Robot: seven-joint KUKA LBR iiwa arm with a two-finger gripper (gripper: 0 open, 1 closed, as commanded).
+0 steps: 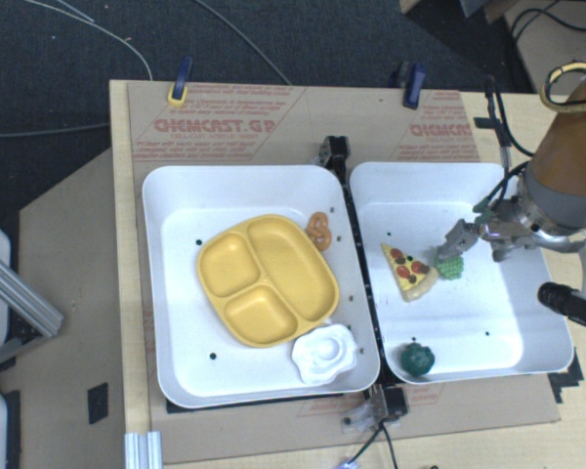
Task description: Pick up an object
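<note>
The arm comes in from the right edge of the frame, and much of it is cut off there — just the orange band and the grey wrist show. Its gripper reaches down-left into the right bin, with the tip right at a small green piece. The piece is partly covered by the fingers, so what it is stays hard to make out, and whether it sits between the fingers or just beside them cannot be told. The hand's opening cannot be judged either; the fingers blur into 1 dark shape.

Touching the green piece on its left lies a pizza slice, pointed end toward the upper left. At the bin's lower left corner rests a dark green round thing, too small to identify.

In the left bin a yellow plate with 3 compartments lies tilted near the middle. A pretzel sits just beside its upper right rim, and a white fried-egg shape touches its lower right edge — pale against the white floor, so its outline is faint.
</note>
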